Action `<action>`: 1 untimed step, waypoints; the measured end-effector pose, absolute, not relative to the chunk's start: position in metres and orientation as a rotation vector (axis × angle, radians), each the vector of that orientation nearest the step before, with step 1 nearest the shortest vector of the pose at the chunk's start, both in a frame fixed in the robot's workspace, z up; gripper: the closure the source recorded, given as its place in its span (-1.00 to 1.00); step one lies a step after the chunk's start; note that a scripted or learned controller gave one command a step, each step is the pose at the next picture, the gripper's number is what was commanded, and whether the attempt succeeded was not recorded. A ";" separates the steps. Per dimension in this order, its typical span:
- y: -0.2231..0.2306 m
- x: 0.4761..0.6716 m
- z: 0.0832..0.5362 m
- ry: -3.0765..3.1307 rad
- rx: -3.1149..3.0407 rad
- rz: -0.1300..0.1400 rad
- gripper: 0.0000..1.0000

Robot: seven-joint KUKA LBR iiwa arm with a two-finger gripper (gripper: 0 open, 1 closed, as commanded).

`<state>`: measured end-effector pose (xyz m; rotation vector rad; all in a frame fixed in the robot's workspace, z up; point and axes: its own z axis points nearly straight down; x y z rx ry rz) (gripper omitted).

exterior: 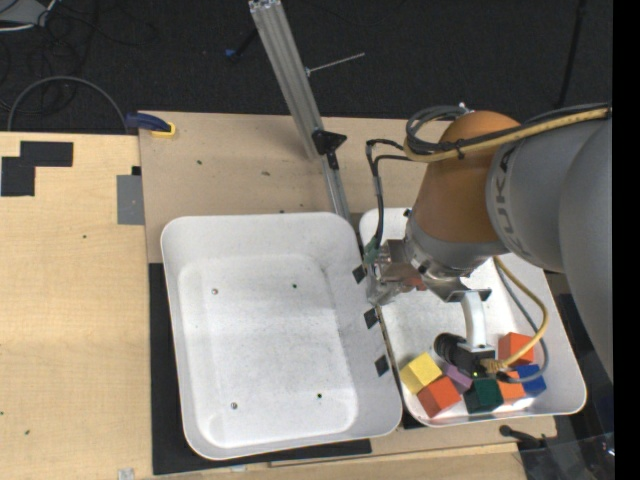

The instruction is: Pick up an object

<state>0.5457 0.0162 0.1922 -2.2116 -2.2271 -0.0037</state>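
Observation:
The right bin (566, 366) holds a cluster of small blocks at its near end: a yellow block (422, 370), a red-orange block (438, 396), a purple piece (459, 376), a green block (483, 396), an orange block (517, 347) and a blue block (529, 381). My gripper (396, 282) hangs below the orange wrist, over the far left part of the right bin, close to the wall shared with the left bin. It sits up and left of the blocks, apart from them. The wrist hides much of it.
The left bin (262, 220) lies beside the right one. A slanted aluminium post (296, 88) rises from between the bins' far ends. A blue and yellow clamp (151, 123) sits at the bench's far left corner. The arm's bulk covers the right bin's far half.

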 end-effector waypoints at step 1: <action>0.078 0.561 0.260 -2.229 -2.214 -0.008 1.00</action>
